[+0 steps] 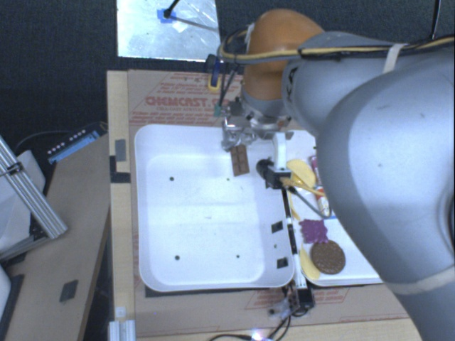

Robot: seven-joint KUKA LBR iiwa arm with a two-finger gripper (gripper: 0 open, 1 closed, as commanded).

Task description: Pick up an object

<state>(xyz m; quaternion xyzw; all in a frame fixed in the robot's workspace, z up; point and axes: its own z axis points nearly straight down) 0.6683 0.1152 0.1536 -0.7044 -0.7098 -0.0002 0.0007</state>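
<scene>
Gripper (238, 144) over the left bin's (163, 261) far edge, clenched on one brown block (240, 162) that hangs between its fingers above the bin floor. Two white bins sit side by side. The right bin (355, 275) holds one brown disc (328, 257), one purple piece (313, 229) and one yellow item (300, 174).
</scene>
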